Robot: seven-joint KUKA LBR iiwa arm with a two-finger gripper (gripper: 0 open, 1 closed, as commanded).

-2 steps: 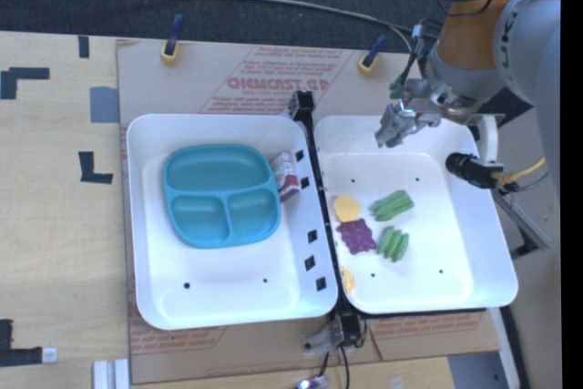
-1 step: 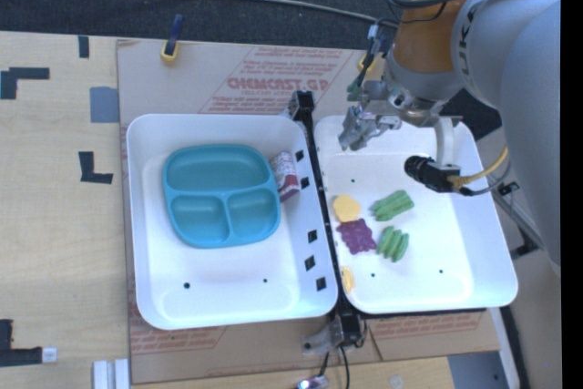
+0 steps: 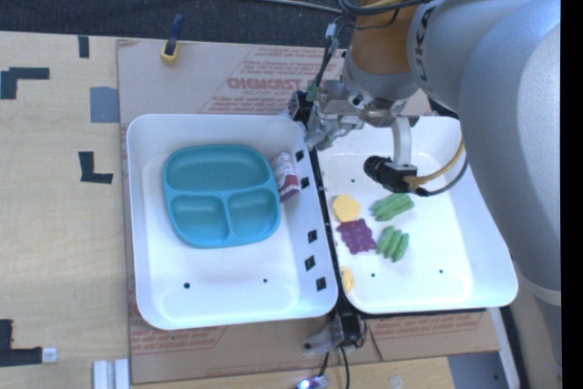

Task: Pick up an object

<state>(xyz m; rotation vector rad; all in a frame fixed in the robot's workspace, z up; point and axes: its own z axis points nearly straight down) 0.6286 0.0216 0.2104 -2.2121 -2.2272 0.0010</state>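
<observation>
My gripper (image 3: 316, 125) hangs over the far end of the divider between the two bins, just above a small can with a red label (image 3: 287, 175) that lies in the left bin by the divider. The right bin (image 3: 474, 273) holds a yellow piece (image 3: 346, 208), a purple grape cluster (image 3: 357, 237), two green toy vegetables (image 3: 393, 205) (image 3: 393, 243) and a small yellow bit (image 3: 347, 280) near the front. The arm's grey body and orange band cover the far right of that bin.
A teal divided plate (image 3: 221, 194) fills the middle of the left bin (image 3: 155, 287). A black cable fitting (image 3: 390, 171) hangs from the wrist over the right bin. A yellow clamp (image 3: 170, 48) sits on the cardboard at the back.
</observation>
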